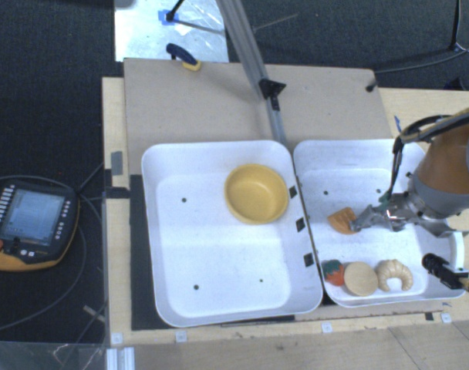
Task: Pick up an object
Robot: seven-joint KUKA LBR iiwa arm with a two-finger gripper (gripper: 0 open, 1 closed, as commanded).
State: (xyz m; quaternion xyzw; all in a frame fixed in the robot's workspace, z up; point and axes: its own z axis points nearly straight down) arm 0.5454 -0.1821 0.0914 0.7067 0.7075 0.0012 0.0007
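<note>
In the right bin an orange piece of toy food lies near the middle. My gripper reaches in from the right, low in that bin, its tips right beside the orange piece and touching or nearly touching its right side. Along the bin's front edge lie a small red and green item, a round tan cookie-like disc and a pale croissant. A yellow bowl sits upright in the left bin, near its back right corner.
The arm's orange band hangs over the right bin's right side. A slanted metal pole crosses the board behind the bins. A teach pendant lies on the floor at left.
</note>
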